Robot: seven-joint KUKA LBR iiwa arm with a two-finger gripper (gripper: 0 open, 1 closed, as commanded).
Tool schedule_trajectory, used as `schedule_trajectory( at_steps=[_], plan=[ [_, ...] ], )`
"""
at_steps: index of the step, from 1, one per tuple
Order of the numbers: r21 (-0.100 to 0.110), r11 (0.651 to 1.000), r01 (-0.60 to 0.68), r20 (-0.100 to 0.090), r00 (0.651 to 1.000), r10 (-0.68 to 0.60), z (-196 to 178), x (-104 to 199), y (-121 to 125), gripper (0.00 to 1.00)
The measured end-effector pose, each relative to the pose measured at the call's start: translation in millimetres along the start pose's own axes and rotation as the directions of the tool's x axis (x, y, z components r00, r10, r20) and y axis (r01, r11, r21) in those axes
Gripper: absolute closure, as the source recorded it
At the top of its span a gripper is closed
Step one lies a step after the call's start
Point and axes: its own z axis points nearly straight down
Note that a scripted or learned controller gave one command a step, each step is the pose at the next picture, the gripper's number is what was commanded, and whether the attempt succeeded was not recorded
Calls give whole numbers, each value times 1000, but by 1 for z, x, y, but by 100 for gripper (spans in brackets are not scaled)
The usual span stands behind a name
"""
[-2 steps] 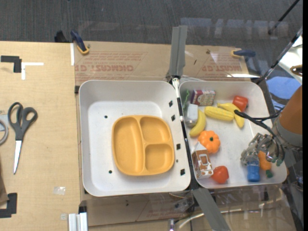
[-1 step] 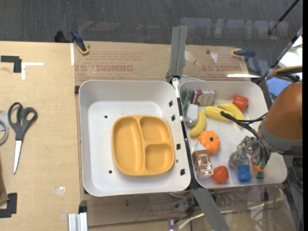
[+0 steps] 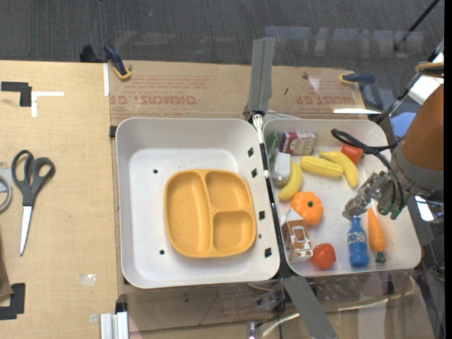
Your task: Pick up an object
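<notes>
The gripper (image 3: 367,202) hangs over the right bin (image 3: 409,260), its metal fingers (image 3: 355,205) pointing down and left. Nothing shows between them; how wide the jaws stand I cannot tell.

Just below the jaws stands a blue bottle (image 3: 358,241), its long axis up-down in the view, cap toward the gripper. Just right of the bottle lies a carrot (image 3: 376,233), nearly parallel to it, running slightly down-right. Left of the jaws sits a small pumpkin (image 3: 307,207). Up-left lies a corn cob (image 3: 322,166), long axis left-right, with a banana (image 3: 345,167) beside it curving down-right toward the jaws. Well left, in the left bin (image 3: 134,189), rests a yellow tray (image 3: 210,212).
</notes>
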Motion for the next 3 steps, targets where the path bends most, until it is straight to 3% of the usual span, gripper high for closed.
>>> schedule_trajectory(
  at_steps=[1, 2, 3],
  plan=[
    [1, 957, -292, 1, 957, 292, -95, 28, 16, 100],
    [3, 961, -277, -3, 961, 277, 74, 19, 2, 100],
    [0, 996, 95, 0, 996, -95, 26, -23, -49, 100]
  ],
)
